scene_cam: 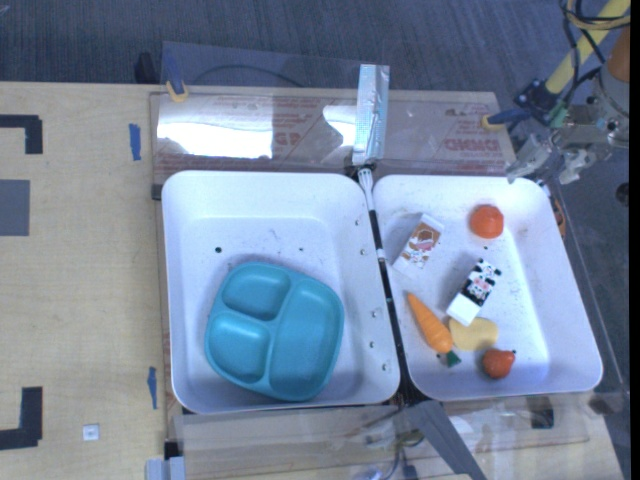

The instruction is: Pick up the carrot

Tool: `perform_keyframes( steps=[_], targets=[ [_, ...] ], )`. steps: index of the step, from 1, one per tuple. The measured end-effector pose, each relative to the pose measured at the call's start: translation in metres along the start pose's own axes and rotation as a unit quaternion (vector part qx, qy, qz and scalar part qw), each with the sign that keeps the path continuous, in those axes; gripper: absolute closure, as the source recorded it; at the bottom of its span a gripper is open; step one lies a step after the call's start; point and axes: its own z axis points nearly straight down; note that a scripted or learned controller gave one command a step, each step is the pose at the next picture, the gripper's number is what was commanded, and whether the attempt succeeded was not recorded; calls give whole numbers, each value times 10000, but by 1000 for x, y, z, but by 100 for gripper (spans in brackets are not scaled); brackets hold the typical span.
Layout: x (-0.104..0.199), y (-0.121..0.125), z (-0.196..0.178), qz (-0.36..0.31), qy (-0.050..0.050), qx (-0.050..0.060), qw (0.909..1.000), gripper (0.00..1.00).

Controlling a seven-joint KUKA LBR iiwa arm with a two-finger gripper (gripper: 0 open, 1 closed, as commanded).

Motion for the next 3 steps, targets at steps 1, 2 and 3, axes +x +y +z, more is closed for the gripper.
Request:
perform_keyframes(
  steps=[1,2,3],
  targets=[
    [0,0,0,0,0,0,10000,0],
    [1,1,-12,-15,-13,-22,10000,100],
    [66,12,-90,-2054,-21,-52,9787,100]
  ],
)
